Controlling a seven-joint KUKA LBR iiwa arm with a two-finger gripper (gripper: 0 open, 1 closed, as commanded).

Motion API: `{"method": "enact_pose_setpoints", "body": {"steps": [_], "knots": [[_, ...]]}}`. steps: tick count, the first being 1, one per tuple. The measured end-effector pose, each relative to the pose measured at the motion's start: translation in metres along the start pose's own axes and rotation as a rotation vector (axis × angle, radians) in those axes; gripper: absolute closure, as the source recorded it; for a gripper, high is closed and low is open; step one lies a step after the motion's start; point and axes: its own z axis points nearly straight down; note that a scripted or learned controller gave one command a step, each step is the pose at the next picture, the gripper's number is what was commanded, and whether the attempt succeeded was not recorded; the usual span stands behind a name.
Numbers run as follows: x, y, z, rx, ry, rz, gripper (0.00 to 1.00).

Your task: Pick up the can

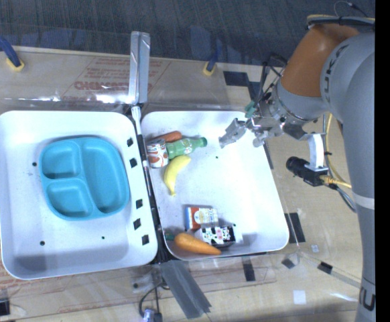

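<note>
The can [157, 154] stands at the right bin's [262, 193] left wall, touching a green bottle [183, 146], well apart from the end effector [234, 134], whose fingers hold nothing, spread narrowly.

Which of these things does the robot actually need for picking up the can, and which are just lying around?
Part of the job:
can
gripper
right bin

Just lying about:
green bottle
banana
carrot
small carton
blue tray in the left bin
</note>
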Motion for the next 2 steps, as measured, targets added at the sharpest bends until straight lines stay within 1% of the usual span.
{"method": "enact_pose_setpoints", "body": {"steps": [1,2], "knots": [[-0.016,-0.086,0.068,0.001,0.000,0.067,0.00],[0.016,-0.123,0.116,-0.013,-0.003,-0.048,0.00]]}}
